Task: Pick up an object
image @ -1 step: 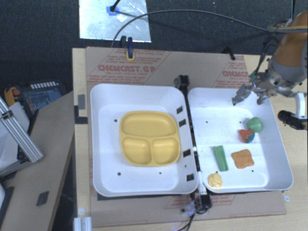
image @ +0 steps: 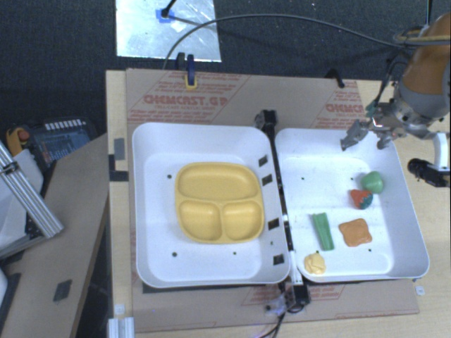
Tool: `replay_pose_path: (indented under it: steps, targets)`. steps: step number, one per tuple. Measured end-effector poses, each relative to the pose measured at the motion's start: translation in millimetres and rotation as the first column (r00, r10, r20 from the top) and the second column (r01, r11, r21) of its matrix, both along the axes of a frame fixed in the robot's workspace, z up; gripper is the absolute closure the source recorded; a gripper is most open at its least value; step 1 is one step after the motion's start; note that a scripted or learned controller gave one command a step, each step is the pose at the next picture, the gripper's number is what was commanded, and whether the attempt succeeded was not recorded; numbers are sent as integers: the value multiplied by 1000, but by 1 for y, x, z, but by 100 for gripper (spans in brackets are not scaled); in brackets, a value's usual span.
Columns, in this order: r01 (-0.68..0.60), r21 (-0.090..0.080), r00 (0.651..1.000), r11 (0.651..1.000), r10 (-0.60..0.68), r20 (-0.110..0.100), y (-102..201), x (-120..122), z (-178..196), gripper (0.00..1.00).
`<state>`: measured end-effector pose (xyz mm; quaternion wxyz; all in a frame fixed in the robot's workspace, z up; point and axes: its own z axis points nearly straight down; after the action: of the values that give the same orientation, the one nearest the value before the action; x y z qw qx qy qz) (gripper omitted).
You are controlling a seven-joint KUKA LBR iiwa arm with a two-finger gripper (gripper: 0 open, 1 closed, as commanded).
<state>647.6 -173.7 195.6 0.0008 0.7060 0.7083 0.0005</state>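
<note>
On the table (image: pixel 211 90) we see two white bins. The left bin (image: pixel 151 203) carries a yellow divided tray (image: pixel 217 201); the right bin (image: pixel 398 224) carries the small things we could pick.

Largest of those is the orange piece (image: pixel 354 232), flat and squarish, near the bin's front; it looks light and probably stiff, best pinched across its short edges. The green stick (image: pixel 323 230), just to its left, is narrow and long, so we would close across its width at the middle. The green ball (image: pixel 373 182) sits near the right wall, touching or nearly touching a small red piece (image: pixel 361 198); round and likely smooth, it may roll or slip away. The pale yellow lump (image: pixel 315 263) at the front edge is smallest, and seems easy to grip.

The gripper (image: pixel 367 136) hangs above the bin's far right corner, fingers spread and holding nothing, well apart from every piece.
</note>
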Motion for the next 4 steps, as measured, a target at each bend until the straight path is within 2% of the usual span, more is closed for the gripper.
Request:
replay_pose_path:
  steps: [2,3,4]
  targets:
    - [-2,1,1000,1000,2,-3,16,-9,-98,0]
    - [-3,0,1000,1000,3,0,16,-8,-111,0]
    - [-4,-1,1000,1000,4,3,16,-7,-99,100]
